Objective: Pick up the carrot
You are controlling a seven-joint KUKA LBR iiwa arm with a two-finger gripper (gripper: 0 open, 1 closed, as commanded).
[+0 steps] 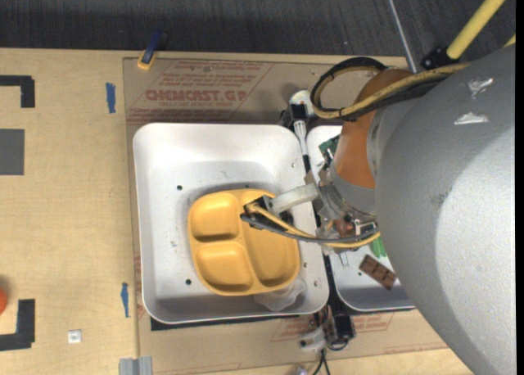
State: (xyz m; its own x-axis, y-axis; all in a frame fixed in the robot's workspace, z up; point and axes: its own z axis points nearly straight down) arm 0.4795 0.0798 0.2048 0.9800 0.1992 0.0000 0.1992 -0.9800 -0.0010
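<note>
My grey arm with its orange band (360,152) reaches in from the right and covers most of the right bin (360,300). The gripper (342,219) hangs low over the wall between the two bins, largely hidden under the wrist. A yellow divided plate (237,246) lies in the left bin (164,201), just left of the gripper. Beside the wrist, a small green thing (329,147) and a green edge (370,242) peek out in the right bin.
A brown ridged block (379,271) lies in the right bin near its front wall. Some clear wrapping (278,295) sits at the left bin's front right corner. Both bins rest on a cardboard sheet (196,87) on the wooden bench.
</note>
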